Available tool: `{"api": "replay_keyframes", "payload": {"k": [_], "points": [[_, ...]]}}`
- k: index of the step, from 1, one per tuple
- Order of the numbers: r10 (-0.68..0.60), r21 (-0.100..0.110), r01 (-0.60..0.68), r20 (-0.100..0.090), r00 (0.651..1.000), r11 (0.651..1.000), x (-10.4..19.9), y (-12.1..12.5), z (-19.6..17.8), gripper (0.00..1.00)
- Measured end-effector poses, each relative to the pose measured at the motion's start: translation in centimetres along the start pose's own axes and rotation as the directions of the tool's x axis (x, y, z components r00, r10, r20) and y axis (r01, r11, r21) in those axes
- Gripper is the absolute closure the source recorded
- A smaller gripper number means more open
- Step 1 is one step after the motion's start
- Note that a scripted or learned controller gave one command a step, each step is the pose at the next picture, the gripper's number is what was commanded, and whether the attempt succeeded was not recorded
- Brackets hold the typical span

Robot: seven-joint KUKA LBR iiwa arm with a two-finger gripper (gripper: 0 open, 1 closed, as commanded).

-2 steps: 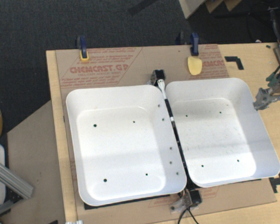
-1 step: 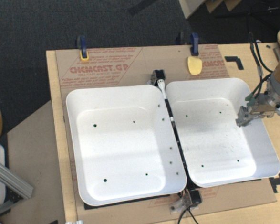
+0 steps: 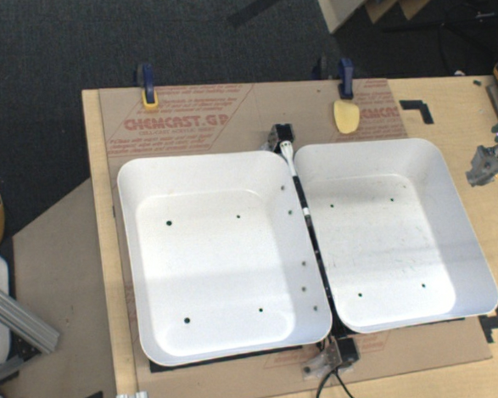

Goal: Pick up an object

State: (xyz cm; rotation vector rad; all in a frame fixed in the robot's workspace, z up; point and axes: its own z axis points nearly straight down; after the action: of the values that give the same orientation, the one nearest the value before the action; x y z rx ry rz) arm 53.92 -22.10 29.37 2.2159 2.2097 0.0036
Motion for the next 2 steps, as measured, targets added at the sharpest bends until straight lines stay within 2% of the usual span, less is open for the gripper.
{"api": "replay_keyframes", "payload": {"k": [1,2], "points": [[-0.010,0.006,0.010,-0.006,1.000,1.000,7.6,5.6,2.8,1.00],[0.001,0.001,-0.001,0.000,1.000,1.000,-0.8,8.8,-1.1,1.00]]}}
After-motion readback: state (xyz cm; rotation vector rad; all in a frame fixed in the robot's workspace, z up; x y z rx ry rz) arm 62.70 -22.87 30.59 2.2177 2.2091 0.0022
